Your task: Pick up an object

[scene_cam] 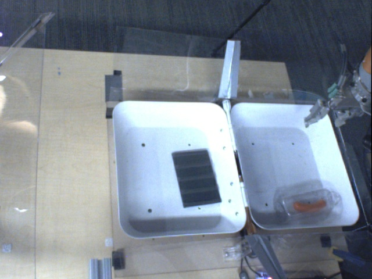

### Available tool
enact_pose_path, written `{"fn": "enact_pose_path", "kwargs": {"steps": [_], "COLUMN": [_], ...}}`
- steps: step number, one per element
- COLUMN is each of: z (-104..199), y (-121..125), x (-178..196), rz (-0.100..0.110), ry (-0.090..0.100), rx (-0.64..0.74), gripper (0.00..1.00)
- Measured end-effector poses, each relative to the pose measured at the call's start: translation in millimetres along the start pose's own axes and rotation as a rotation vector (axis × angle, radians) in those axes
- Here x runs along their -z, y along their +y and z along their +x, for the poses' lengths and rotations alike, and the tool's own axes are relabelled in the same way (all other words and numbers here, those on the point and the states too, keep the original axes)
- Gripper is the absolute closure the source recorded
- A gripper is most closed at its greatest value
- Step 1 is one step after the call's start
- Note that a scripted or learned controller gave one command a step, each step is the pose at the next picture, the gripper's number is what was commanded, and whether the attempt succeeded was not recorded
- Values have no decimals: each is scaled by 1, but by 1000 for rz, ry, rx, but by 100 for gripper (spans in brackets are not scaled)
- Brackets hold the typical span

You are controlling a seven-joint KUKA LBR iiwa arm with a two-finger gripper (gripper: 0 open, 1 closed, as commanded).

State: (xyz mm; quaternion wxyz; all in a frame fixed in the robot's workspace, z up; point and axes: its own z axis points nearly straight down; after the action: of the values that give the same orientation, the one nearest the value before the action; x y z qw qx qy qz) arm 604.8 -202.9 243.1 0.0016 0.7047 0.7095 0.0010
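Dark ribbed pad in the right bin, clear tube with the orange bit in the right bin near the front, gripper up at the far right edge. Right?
Not quite. The camera view shows the dark ribbed pad in the left bin, not the right bin. The rest holds: the clear tube with the orange bit lies near the right bin's front, and the gripper is at its far right edge.

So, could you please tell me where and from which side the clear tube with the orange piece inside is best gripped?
Probably across the middle of the clear tube, coming straight down from above. It lies flat on its side in the right bin, close to the near wall, so a side approach looks blocked. The hand should likely close across its narrow width; its rounded surface may slip.
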Motion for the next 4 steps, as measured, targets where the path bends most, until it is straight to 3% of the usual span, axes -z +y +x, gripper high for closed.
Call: {"fn": "enact_pose_path", "kwargs": {"steps": [1, 2, 3, 4], "z": [1, -1, -2, 28], "y": [2, 12, 13, -74], "x": [12, -125, -124, -153], "rz": [-6, 2, 0, -8], "ry": [-2, 1, 0, -1], "rx": [8, 97, 97, 102], "gripper": [100, 100, 0, 0]}}
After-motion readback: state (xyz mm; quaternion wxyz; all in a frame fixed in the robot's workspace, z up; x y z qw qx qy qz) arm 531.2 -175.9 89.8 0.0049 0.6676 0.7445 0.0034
